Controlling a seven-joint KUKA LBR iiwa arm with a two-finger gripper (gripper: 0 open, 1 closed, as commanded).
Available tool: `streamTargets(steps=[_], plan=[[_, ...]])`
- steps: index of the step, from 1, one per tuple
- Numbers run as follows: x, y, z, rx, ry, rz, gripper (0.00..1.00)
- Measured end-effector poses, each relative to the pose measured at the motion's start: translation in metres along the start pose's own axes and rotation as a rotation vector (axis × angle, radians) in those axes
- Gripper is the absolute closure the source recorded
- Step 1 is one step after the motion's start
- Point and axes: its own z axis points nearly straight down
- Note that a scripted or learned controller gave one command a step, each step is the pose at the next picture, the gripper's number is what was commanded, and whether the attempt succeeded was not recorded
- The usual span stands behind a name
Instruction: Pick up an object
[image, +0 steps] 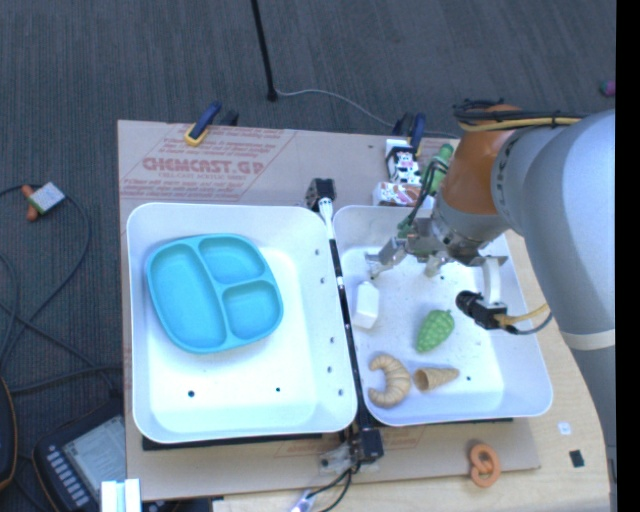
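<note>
Trouble could come from my gripper (410, 255) hanging with fingers spread and nothing between them: white block (366, 303) lower-left, croissant (391, 379) below, green leafy toy (435, 329) lower-right, so closing here catches air.

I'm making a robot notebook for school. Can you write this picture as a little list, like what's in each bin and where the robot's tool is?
left bin: blue divided plate
right bin: white block, green toy, croissant, ice cream cone
tool: over the right bin's upper part, above the white block
holding anything: nothing seen between its fingers
off the bins: orange pretzel-shaped toy at the bench's front edge
</note>
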Motion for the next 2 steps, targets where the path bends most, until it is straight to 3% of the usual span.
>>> streamTargets(steps=[1,2], plan=[[-0.001,0.000,-0.011,0.000,-0.002,-0.001,1.00],[-0.022,0.032,-0.035,0.007,0.001,0.000,1.00]])
